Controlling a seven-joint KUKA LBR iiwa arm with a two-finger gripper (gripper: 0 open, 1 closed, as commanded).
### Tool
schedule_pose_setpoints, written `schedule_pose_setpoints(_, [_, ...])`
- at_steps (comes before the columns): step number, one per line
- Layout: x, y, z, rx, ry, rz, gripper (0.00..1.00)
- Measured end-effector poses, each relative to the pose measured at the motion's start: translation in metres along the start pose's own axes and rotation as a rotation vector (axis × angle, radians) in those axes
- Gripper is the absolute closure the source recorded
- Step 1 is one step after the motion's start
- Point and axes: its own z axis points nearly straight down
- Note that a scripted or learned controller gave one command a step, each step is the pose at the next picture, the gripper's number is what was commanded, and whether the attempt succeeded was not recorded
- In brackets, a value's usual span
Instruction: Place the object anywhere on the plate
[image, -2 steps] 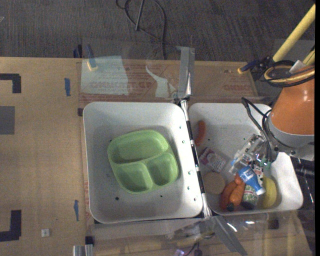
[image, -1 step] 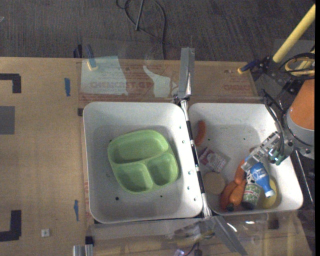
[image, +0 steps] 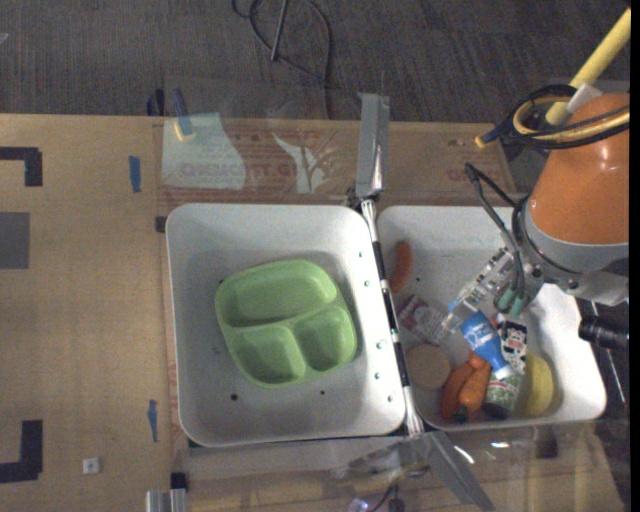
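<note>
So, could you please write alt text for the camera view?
A green divided plate lies in the left white bin. The gripper hangs over the right bin, above a clutter of toy food including a carrot and sausage.

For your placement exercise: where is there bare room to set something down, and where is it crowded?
The green plate's three compartments are bare, as is the left bin's floor around it. The right bin's near end is crowded; its far end holds one sausage.

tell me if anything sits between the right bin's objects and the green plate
Only the raised bin walls where the two bins meet. The objects lie in the right bin; the green plate sits in the left bin with bare compartments.
</note>
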Motion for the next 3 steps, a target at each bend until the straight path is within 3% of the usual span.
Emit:
schedule_pose_setpoints(1, [-0.002,0.0,-0.01,-0.003,-0.004,0.002,1.0])
schedule_pose_setpoints(2, [0.016,-0.01,0.023,0.002,0.004,-0.272,1.0])
schedule_pose_setpoints(3, [0.062,0.038,0.001,-0.002,0.0,-0.545,1.0])
